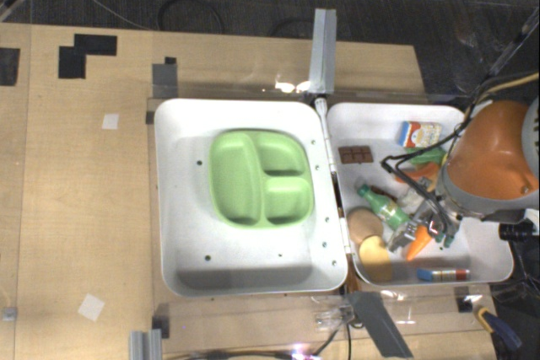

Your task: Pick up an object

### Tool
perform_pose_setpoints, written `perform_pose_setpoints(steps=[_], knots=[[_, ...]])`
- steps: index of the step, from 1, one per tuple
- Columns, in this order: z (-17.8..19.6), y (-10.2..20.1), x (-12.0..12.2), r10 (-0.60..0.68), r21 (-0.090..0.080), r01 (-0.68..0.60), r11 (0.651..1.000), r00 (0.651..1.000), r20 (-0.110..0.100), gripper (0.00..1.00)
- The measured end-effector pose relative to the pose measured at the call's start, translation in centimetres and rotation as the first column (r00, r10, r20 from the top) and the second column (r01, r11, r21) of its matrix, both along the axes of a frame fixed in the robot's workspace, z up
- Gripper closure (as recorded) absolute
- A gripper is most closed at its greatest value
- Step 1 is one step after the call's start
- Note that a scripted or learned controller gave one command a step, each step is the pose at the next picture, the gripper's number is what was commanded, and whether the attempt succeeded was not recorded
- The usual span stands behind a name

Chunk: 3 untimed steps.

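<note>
One arm point(494, 156) hides much of the right bin point(481, 270).
Its gripper point(426, 230) hangs low above a carrot point(418, 244); finger state unclear.

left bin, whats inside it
The left bin holds a green divided plate, lying flat with its three compartments up. Whatever might be beneath the plate is covered.

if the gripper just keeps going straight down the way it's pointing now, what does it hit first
Most likely the orange carrot-shaped toy, which lies right at the gripper in the right bin. The green bottle sits just to its left. Depth is hard to judge from above, so contact may already exist.
</note>
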<state>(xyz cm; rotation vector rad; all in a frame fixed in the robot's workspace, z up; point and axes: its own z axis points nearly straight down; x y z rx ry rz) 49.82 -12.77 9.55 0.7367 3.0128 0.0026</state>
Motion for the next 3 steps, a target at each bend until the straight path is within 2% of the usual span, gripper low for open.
perform_pose_setpoints(steps=[1, 2, 3], knots=[[1.5, -0.1, 0.7, 0.008, -0.008, -0.008, 1.000, 1.000, 0.023, 1.00], [12.6, 2.7, 0.0, 0.081, 0.005, -0.081, 0.997, 0.996, -0.022, 1.00], [12.3, 2.7, -0.2, 0.080, 0.006, -0.080, 0.997, 0.996, -0.029, 0.00]])
